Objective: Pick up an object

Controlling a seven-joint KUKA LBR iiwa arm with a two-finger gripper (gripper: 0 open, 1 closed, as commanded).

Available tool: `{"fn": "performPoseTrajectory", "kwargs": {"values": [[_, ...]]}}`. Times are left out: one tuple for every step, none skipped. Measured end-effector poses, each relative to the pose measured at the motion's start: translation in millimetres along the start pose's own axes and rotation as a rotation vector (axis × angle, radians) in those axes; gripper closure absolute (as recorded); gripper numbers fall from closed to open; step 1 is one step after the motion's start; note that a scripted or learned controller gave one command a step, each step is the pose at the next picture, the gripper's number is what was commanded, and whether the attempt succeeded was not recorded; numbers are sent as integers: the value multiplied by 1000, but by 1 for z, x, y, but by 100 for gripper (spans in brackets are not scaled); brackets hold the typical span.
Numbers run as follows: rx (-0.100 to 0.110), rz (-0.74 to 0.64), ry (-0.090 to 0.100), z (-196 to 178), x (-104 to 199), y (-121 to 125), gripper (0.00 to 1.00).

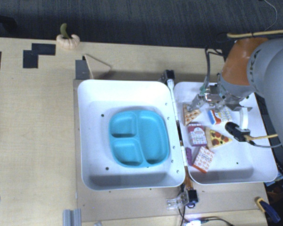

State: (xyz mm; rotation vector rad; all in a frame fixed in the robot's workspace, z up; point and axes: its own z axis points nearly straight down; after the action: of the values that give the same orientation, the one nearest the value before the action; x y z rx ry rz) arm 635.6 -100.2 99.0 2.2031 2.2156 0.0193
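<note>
gripper (208, 98) | in far part of right bin (262, 171) | open or closed: can't tell | pizza slice toy (192, 113) just left and near of it | long side slanting

The tan wooden bench (33, 140) is carrying two shallow white bins side by side — the left bin (87, 140) and the right bin (262, 166) are touching along their inner rims. Black tape patches (37, 54) are sitting near the bench's far left edge, and a small pale gourd-shaped toy (67, 41) is resting at the far edge — well apart from both bins.
</note>
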Motion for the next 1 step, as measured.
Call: {"fn": "performPoseTrajectory", "kwargs": {"values": [[-7,-3,0,-13,1,2,100]]}}
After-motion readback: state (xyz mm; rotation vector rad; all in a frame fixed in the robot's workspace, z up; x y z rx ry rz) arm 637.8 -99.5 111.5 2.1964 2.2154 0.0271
